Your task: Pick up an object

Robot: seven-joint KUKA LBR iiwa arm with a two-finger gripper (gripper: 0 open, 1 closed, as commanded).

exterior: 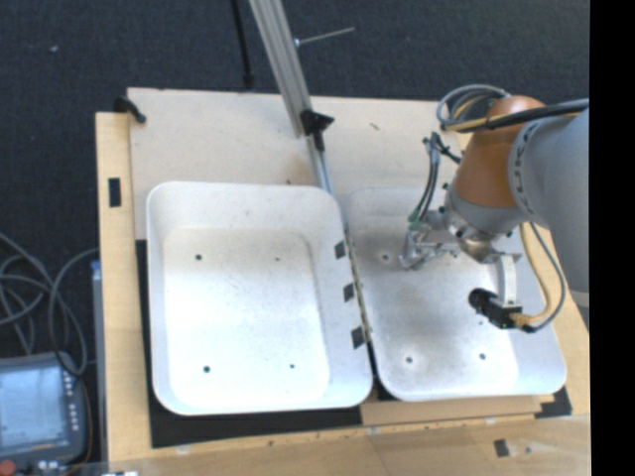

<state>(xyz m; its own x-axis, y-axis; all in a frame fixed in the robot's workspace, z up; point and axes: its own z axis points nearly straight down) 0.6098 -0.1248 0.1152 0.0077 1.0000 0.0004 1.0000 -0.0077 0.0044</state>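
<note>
Bench (238, 132) bears two white bins. You see the gripper (415, 253) low over the right bin (446, 365), upper-left area; open/closed state: can't tell. No pickable obj. identifiable.

No text, label, brand, number or sign is showing legibly anywhere. The small screen (38, 410) sitting at the lower left corner is glowing pale blue-grey, but whatever it is displaying is too blurred to read. The dark marks lying on the tabletop (213, 137) and along the bin rims are looking like plain patches, carrying no letters.
</note>
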